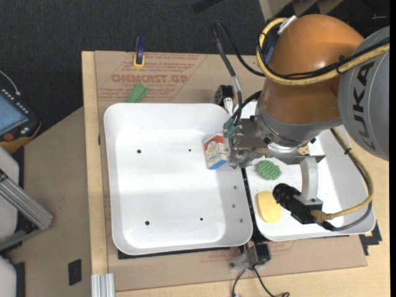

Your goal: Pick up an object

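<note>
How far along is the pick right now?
Done: the gripper has reached the small box at the left bin's right edge. In hand: nothing confirmed; the grasp is hidden. Left: grip and lift. The green ball and yellow object lie in the right bin.

The grey arm [365, 98] is extended in from the right, its orange band [309, 60] positioned above the wrist, with the gripper [238, 150] directed downward.

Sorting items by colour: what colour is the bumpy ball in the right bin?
Green. The ball shows in the camera view, beside a yellow item.
</note>
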You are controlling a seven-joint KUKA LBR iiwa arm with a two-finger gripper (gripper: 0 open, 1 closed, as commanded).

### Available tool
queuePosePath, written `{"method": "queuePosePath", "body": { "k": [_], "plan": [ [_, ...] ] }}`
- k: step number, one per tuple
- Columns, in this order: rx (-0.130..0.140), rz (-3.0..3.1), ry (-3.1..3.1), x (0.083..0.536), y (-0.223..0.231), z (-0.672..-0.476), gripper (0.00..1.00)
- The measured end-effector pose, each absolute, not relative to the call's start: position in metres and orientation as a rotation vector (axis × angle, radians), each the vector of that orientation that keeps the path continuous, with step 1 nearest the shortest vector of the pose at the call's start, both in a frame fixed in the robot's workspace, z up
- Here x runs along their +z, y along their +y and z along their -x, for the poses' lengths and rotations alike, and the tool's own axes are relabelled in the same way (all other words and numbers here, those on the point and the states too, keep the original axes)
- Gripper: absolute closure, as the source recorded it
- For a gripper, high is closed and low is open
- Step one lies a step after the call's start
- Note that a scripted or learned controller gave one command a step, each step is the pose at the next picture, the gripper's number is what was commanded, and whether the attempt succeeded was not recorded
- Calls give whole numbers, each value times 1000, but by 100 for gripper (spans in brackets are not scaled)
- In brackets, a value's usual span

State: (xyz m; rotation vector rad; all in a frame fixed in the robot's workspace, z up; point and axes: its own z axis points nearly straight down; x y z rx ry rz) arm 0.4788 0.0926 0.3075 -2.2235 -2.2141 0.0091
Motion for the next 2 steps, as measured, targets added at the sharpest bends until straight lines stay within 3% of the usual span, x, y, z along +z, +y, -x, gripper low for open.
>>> {"method": "queuePosePath", "body": {
  "k": [1,2],
  "plan": [
    [-7,2229,-2220,357,61,-480,100],
    [-6,2219,-2228,377,94,-480,100]
  ]
}}
